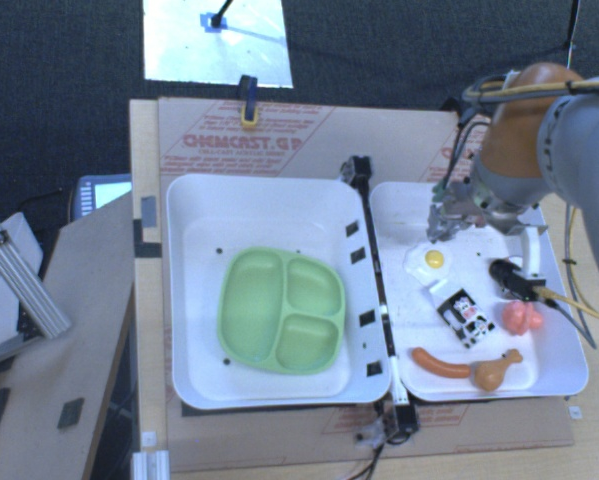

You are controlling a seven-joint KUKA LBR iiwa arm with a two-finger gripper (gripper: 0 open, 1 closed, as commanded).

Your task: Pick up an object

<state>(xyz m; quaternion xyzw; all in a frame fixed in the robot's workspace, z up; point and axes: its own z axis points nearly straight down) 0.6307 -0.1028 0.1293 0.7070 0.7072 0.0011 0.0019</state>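
My gripper (pixel 439 230) hangs over the back of the right bin (pixel 569 368), its tip just above a fried-egg toy (pixel 427 262) that lies on the bin floor. Nothing shows between the gripper and the egg. In front of the egg lies a small black-and-white carton (pixel 465 317). A pink toy (pixel 522 317) sits to the right of the carton. Near the bin's front edge an orange sausage (pixel 440 363) lies end to end with a tan drumstick (pixel 497 369).
The left bin (pixel 194 368) holds a green divided plate (pixel 282 310). A black divider strip (pixel 371 278) runs between the two bins. The grey arm with its orange band (pixel 524 118) comes in from the right, above the right bin's back corner.
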